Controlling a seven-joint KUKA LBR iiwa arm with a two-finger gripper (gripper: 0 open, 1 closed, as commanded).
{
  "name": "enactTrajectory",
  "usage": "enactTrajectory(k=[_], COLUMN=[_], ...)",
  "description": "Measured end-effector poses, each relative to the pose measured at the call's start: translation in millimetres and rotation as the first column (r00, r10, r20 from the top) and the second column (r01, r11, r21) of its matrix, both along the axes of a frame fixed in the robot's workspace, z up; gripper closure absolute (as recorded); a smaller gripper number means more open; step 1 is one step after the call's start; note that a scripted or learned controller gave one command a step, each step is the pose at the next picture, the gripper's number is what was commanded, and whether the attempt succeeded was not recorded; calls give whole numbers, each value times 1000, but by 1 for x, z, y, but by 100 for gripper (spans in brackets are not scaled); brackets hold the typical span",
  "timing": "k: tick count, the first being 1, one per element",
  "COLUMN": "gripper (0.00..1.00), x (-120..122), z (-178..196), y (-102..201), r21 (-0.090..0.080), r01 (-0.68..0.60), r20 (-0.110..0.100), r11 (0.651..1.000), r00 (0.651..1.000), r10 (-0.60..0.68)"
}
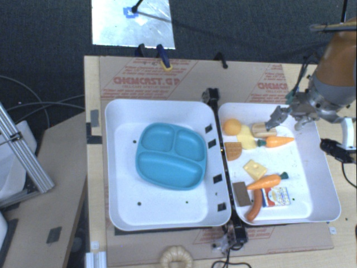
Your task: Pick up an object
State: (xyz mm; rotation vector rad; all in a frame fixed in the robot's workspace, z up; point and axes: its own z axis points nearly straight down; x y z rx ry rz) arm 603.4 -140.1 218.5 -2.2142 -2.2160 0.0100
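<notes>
The right bin (321, 177) holds several toy foods. An orange ball (231, 127), a tan bread piece (262, 130) and a carrot (279, 142) lie near its back. A waffle square (233, 150), a cheese wedge (255, 168), a second carrot (265, 182), a brown block (241, 193), a sausage (254, 210) and a small printed box (278, 196) lie further forward. My gripper (290, 119) hangs over the bin's back right part, just above and right of the bread piece. It is open, with nothing between its fingers.
The left bin (128, 205) holds a blue divided plate (171, 155). A black divider (218, 155) with clips runs between the two bins. A cable and black part (334, 148) hang off the arm at the right edge.
</notes>
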Motion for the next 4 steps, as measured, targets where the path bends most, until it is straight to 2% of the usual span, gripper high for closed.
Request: enactTrajectory(k=[1,2,3,4], gripper=[0,0,0,0], x=[3,1,6,11], z=[7,-55,-112,-123], y=[0,4,0,-6], r21=[-2,-1,-7,-13], r01=[-2,-1,0,3], r20=[13,8,18,26], r11=[1000,1000,1000,1000], r00=[1000,1000,1000,1000], r10=[2,1,0,-3])
